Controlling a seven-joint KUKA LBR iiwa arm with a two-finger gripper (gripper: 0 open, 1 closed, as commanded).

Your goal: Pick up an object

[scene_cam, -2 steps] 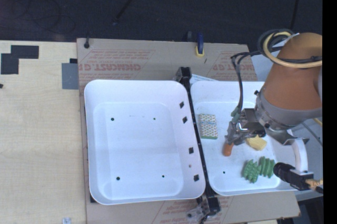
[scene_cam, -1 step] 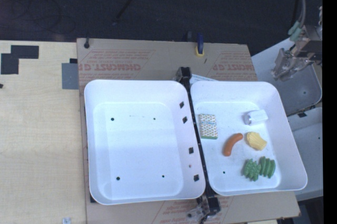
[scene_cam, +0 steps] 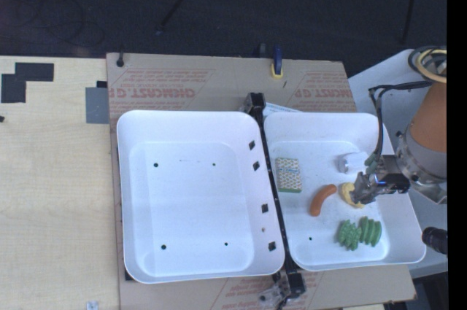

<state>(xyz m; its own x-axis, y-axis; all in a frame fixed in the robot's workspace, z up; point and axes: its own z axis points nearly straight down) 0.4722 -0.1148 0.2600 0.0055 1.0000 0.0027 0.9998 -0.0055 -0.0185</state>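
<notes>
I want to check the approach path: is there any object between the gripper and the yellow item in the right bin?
Nothing visible stands between them. The gripper is right at the yellow item, in the right bin. The orange sausage-shaped piece lies just left of the yellow item, and the green object lies below, both off the path.

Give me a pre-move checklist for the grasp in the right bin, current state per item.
1. Gripper over the right white bin: ok, it sits low at the bin's right side.
2. Target under the gripper: ok, a small yellow rounded object lies right at its tip.
3. Object between the fingers: cannot tell, the wrist hides the contact.
4. Neighbours apart from the target: not ok, the orange sausage-shaped piece lies close to its left; the green bumpy object is below, apart.
5. Checkered green-and-tan block out of the way: ok, near the divider.
6. Left white bin free of the arm: ok.
</notes>
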